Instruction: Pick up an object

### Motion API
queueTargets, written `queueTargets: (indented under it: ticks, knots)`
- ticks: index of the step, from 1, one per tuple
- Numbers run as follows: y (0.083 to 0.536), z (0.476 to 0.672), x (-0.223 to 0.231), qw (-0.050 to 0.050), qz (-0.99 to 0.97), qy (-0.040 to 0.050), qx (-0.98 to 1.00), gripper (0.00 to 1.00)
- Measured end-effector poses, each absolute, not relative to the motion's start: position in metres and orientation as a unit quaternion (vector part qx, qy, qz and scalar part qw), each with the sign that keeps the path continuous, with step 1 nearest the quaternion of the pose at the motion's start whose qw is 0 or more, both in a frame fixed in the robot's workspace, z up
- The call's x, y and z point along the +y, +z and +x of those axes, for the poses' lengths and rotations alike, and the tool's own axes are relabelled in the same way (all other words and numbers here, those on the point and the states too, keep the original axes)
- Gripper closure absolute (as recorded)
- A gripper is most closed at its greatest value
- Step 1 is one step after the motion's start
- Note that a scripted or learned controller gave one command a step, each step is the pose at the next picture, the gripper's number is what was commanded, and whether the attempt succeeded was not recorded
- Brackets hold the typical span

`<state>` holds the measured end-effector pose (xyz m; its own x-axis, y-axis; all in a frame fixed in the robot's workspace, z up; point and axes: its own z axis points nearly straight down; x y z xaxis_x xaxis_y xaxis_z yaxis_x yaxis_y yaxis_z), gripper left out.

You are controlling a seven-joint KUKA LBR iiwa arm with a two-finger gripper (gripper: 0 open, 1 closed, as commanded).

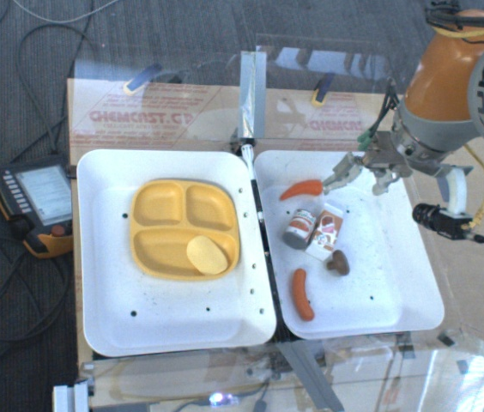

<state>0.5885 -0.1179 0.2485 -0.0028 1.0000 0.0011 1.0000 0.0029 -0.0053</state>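
Observation:
The right bin point(396, 299) holds an orange carrot-like piece point(300, 189) near its back left, a small can point(298, 228) lying on its side, a white and red carton point(325, 233) beside it, a brown lump point(338, 263) and a red sausage point(302, 294) toward the front. My gripper point(364, 172) hangs over the back of this bin, just right of the orange piece, fingers point(342, 173) spread apart with nothing between them. It is open.
The left bin point(113, 316) carries a yellow compartment tray point(182, 227) with a pale yellow oval point(207, 255) in its front right section. A tablet point(36, 197) lies left of the bench. Cardboard and a metal post point(251, 93) stand behind the bins.

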Motion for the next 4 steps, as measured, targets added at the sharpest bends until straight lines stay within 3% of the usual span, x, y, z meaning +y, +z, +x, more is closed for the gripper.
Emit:
queueTargets:
  ticks: [1, 2, 3, 4]
  knots:
    - [0.120, 0.609, -0.155, 0.003, -0.690, 0.0020, -0.724, 0.00]
    - [0.090, 0.588, -0.119, -0.007, -0.689, -0.0012, -0.724, 0.00]
    - [0.097, 0.589, -0.117, -0.005, -0.689, -0.0029, -0.725, 1.00]
    - [0.229, 0.566, -0.084, 0.001, -0.740, 0.0027, -0.673, 1.00]
